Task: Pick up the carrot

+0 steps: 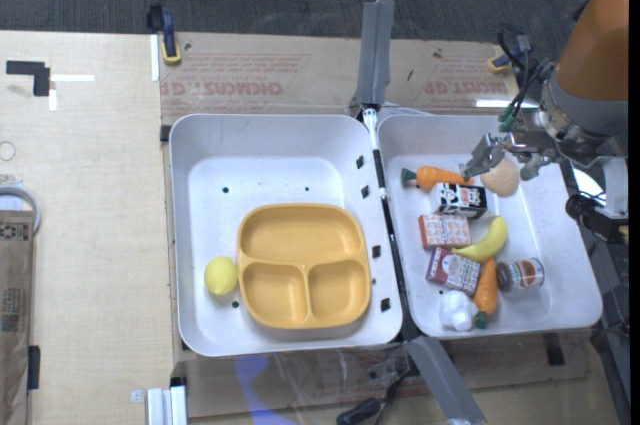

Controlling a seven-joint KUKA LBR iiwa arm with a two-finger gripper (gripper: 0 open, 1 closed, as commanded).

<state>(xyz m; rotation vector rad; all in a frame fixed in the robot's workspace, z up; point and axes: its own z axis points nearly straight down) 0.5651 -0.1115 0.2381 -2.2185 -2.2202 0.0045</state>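
Orange carrot [438,177] lay far-left in the right bin [570,313]; the tool [487,159], fingers seemingly apart, needed lowering squarely astride it

The upper orange carrot [437,178] is open from the left; a black-and-white carton [461,200] touches below, a beige round object [502,179] crowds its right.

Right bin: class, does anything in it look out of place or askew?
Nothing is spilled or damaged. The toy foods lie jumbled in the right bin: a banana leans across a red packet, and a second carrot lies against a can.
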